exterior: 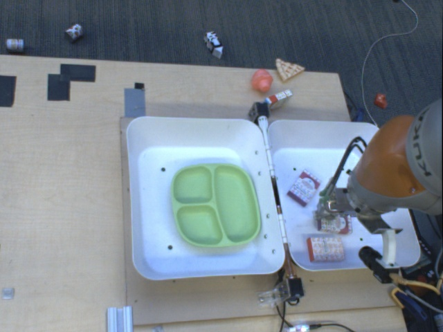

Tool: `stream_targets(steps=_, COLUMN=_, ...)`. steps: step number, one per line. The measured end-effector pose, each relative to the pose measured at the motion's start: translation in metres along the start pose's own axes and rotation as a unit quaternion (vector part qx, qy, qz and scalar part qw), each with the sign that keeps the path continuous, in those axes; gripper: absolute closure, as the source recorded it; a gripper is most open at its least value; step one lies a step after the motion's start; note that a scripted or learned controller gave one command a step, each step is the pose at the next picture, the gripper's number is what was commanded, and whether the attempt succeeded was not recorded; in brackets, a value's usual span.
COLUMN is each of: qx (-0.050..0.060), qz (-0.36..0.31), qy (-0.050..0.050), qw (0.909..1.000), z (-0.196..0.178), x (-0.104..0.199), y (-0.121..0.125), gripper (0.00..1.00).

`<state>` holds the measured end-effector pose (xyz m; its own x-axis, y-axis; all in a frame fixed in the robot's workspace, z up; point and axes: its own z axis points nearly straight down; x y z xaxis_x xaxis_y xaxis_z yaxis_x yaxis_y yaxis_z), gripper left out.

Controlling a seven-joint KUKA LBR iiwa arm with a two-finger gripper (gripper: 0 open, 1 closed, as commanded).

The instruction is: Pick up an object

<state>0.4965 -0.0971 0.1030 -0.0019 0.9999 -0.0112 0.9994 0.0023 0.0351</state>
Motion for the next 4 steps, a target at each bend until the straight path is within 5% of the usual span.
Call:
stream_targets(steps=1, qx=0.001, qz=0.0, qy=0.0, qw=1.0, z=0.0, x=0.0, y=0.0, gripper=0.0)
stream_targets(steps=2, qx=0.005, qz=-0.001, qy=0.002, qw=1.0, z=0.012, x=0.014, y=-0.003, gripper=0.0)
stream_targets(steps=3, qx=0.006, qz=-0.002, qy=0.004, qw=1.0, z=0.003, x=0.015, y=-0.003, gripper=1.0)
stream_targets(steps=4, qx=0.007, qz=-0.002, qy=0.004, qw=1.0, z=0.003, x=0.015, y=-0.003, gripper=0.0)
